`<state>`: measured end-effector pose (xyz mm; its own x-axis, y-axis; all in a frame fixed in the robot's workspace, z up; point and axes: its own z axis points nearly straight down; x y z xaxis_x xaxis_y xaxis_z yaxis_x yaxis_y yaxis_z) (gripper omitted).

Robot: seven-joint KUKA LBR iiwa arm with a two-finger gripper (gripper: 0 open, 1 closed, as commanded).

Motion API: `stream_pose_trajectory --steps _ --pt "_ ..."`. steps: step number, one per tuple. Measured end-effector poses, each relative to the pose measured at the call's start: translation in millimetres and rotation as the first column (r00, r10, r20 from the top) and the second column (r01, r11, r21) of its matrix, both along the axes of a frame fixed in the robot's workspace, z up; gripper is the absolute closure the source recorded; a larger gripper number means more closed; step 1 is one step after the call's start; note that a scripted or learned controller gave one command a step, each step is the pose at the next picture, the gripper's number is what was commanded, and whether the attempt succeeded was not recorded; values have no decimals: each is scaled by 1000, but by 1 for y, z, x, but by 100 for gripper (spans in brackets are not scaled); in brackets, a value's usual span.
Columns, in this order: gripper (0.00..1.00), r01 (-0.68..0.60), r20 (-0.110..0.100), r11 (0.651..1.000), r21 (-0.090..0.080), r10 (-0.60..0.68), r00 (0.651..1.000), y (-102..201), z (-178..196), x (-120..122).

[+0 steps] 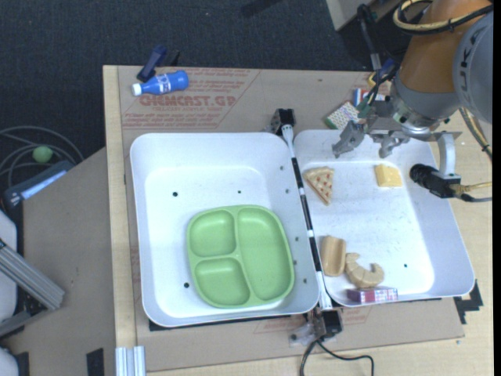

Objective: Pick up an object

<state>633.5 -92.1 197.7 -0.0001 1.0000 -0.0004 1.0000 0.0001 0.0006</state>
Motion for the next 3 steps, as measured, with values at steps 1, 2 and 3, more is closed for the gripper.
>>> stream_pose_trajectory --steps 1,2,3 --pt "0 0 2 1000 2 0 1000 -3 -110 -18" --pt "0 0 1 1000 -1 0 1000 -33 -113 33" --pt "100 -1 3 1000 -1 1 1000 -33 -102 34"
